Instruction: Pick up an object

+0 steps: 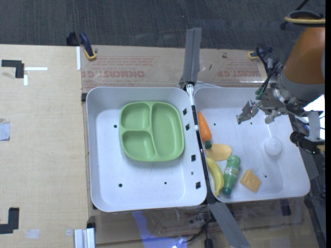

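Arm over the right bin, food toys bunched along its left wall.

From the overhead camera, the two-finger metal gripper (257, 113) hangs above the upper middle of the shallow white plastic right bin (289, 187), jaws spread with nothing between them. Well apart from it, against the divider, lie a tapered orange carrot (204, 128), a smooth pale yellow mango-shaped piece (220, 151), a curved yellow banana (215, 175) and a small green bottle (230, 174) that touches the banana. An orange wedge-shaped cheese block (251, 181) sits just right of the bottle; a small white rounded piece (272, 147) lies alone near the right wall. The bin floor under the gripper is bare. The left white bin (101, 180) holds a light green three-compartment plate (152, 131), with open floor around it.
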`<state>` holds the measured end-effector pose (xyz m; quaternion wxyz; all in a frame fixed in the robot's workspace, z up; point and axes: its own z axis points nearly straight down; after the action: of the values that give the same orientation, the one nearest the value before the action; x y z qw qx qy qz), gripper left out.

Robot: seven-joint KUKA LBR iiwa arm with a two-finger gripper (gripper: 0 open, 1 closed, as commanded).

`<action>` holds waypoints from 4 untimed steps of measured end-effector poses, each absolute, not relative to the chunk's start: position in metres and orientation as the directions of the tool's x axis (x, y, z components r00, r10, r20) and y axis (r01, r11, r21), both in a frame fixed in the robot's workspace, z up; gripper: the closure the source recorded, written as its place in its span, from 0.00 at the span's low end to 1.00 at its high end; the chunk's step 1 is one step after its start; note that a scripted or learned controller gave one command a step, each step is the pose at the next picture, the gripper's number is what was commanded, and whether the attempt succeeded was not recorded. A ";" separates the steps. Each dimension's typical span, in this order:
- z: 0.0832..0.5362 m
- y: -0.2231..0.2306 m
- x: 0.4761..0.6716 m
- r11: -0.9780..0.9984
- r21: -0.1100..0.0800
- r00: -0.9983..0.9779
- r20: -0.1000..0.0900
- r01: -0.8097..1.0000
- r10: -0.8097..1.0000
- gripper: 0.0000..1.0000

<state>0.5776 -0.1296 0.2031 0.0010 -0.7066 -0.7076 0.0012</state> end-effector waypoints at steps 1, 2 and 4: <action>0.128 -0.100 0.550 0.105 -0.003 -0.105 0.000 0.994 0.994 0.00; 0.090 -0.097 0.487 0.126 -0.004 -0.126 0.001 0.992 0.992 0.00; 0.161 -0.146 0.507 0.019 -0.001 -0.019 -0.001 1.000 1.000 1.00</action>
<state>0.5066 -0.1458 0.1612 0.0001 -0.7005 -0.7137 0.0009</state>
